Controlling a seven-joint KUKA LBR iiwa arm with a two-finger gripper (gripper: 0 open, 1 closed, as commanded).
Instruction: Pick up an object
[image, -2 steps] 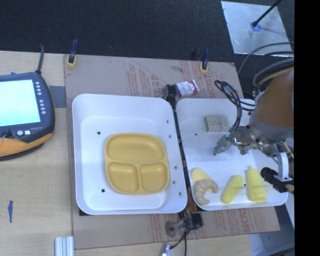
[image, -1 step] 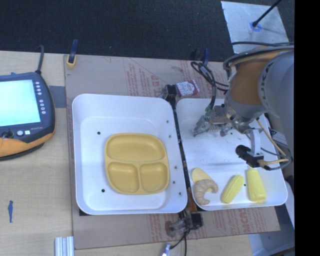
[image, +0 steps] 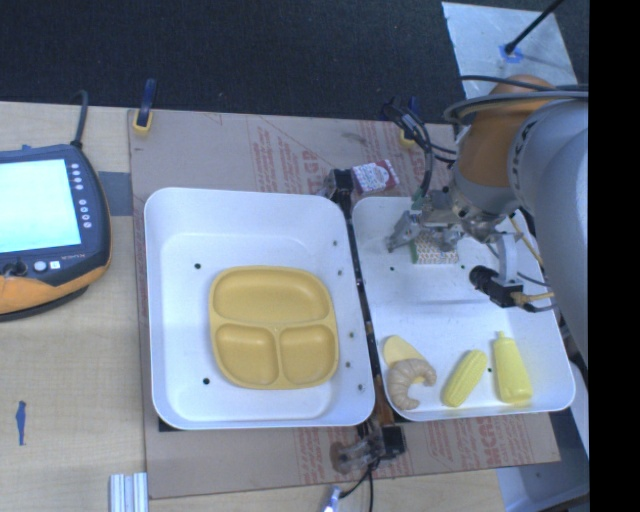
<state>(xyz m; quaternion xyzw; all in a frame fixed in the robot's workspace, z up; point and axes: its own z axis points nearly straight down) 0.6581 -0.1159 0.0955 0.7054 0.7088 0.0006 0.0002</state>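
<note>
Approach step: gripper (image: 428, 232), finger state indiscernible, hovers at right bin (image: 560, 400) rear; next, descend toward corn cob (image: 464, 378) near its front.

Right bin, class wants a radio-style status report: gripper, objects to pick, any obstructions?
Gripper low over right white bin's far end. Croissant, yellow corn cob, yellow mustard bottle lie along near edge, untouched. Nothing between.

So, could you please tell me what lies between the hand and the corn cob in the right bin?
In the camera view, bare white bin floor separates the hand from the corn cob; nothing lies between them.
</note>
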